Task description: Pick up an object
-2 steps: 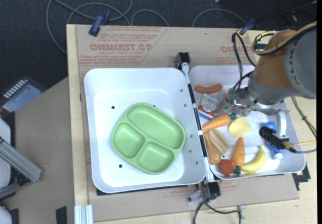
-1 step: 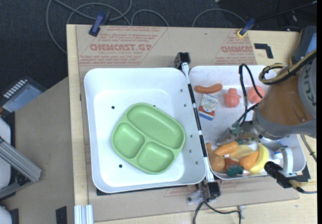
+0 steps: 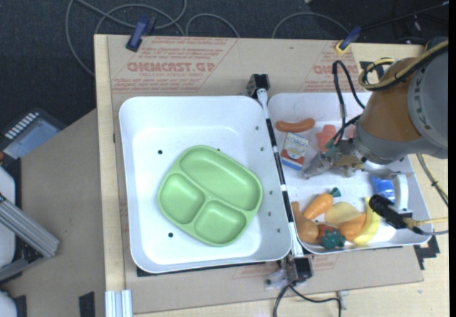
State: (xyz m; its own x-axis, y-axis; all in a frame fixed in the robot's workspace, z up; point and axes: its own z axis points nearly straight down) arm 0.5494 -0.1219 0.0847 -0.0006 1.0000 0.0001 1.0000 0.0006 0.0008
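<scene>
Claw [image 3: 311,166] sits low in the right bin [image 3: 406,241], fingers splayed apart toward the left, nothing between them. Tips just beside a small carton [image 3: 294,149], contact uncertain. Sausage [image 3: 295,125] lies near the bin's far edge, long axis left-right. Carrot [image 3: 318,205] in the near half, long axis slanting, leafy end up-right; beside it a banana [image 3: 366,226] and other toy food, crowded together. Left bin [image 3: 135,187] carries a green divided plate [image 3: 209,195] with bare floor all round it. Both bins rest on the worktop [image 3: 178,66].
</scene>
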